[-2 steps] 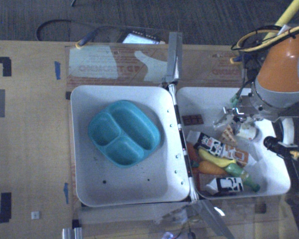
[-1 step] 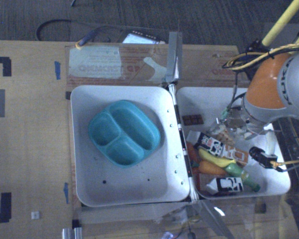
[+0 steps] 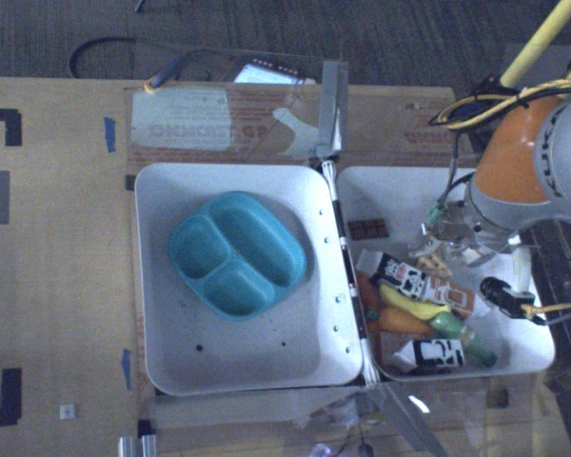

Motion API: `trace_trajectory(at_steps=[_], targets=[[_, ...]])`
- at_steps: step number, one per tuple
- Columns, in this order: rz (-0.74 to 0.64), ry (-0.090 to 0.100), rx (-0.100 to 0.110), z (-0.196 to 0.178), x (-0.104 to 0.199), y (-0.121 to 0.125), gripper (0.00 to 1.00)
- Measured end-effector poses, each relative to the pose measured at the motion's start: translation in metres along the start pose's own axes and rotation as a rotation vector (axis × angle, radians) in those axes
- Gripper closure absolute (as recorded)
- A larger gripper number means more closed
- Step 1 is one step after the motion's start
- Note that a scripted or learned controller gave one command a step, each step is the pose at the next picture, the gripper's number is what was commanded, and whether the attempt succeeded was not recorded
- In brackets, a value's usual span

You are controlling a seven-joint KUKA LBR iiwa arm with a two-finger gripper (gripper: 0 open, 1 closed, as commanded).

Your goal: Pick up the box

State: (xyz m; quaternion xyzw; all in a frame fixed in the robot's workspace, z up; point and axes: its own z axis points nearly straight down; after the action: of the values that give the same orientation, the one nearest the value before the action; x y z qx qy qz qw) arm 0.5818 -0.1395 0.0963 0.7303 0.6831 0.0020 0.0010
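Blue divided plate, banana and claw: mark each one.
Blue divided plate (image 3: 236, 253): camera view, on the ridge between its compartments.
Banana (image 3: 414, 304): camera view, on the middle of its yellow body.
Claw (image 3: 438, 246): camera view, midway between its fingertips.

Teal divided plate (image 3: 236, 252) in the left bin (image 3: 162, 350). Right of that plate: banana (image 3: 414, 305), carrot (image 3: 404, 322), green bottle (image 3: 462, 336).

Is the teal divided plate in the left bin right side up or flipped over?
Right side up. The teal plate lies flat in the left bin, its three compartments facing the camera.
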Motion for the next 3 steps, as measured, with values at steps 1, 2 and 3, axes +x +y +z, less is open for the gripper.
trace_trajectory(at_steps=[1, 2, 3], targets=[[0.06, -0.002, 0.006, -0.021, 0.045, -0.03, 1.0], [0.127, -0.003, 0.008, -0.087, 0.066, -0.031, 1.0], [-0.095, -0.003, 0.007, -0.201, 0.13, -0.008, 1.0]])
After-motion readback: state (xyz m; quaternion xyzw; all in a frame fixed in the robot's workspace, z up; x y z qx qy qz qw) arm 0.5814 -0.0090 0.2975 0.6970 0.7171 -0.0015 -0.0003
